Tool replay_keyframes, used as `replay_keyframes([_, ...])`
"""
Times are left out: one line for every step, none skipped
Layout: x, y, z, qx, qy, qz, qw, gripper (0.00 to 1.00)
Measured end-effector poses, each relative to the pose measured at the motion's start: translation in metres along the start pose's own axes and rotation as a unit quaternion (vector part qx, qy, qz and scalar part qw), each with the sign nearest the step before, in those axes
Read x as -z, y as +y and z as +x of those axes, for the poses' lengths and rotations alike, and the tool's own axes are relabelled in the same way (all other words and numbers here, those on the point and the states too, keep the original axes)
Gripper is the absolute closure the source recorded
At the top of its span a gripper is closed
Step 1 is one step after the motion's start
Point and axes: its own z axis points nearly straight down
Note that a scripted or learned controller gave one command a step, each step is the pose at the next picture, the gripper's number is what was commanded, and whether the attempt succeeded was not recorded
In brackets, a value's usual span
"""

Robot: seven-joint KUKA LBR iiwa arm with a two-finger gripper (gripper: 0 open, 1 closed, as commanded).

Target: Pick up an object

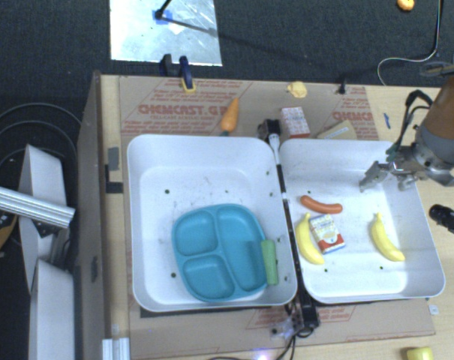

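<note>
Cut off at right edge: grey arm with orange band (446, 118). Cropped at bottom right: small yellow-green object (419, 354), identity unclear.

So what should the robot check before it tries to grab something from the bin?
1. Things to pick lie in the right bin: ok. A sausage, two bananas and a small carton.
2. Gripper is above the right bin: ok, near its far edge.
3. Gripper carries nothing yet: ok, nothing sits between its fingers.
4. A target with room around it: ok, the right banana lies alone.
5. Left banana free to lift: not ok, the carton touches it.
6. Gripper lined up over a target: not ok, it is off to the side of every item.
</note>
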Motion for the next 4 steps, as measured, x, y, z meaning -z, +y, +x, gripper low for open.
replay_keyframes([-0.012,-0.044,0.004,0.0,0.0,-0.001,1.0,0.0])
replay_keyframes([-0.067,-0.07,0.0,0.0,0.0,-0.002,1.0,0.0])
replay_keyframes([-0.055,-0.068,0.0,0.001,-0.001,-0.004,1.0,1.0])
replay_keyframes([-0.002,-0.013,0.089,0.005,-0.001,-0.006,1.0,1.0])
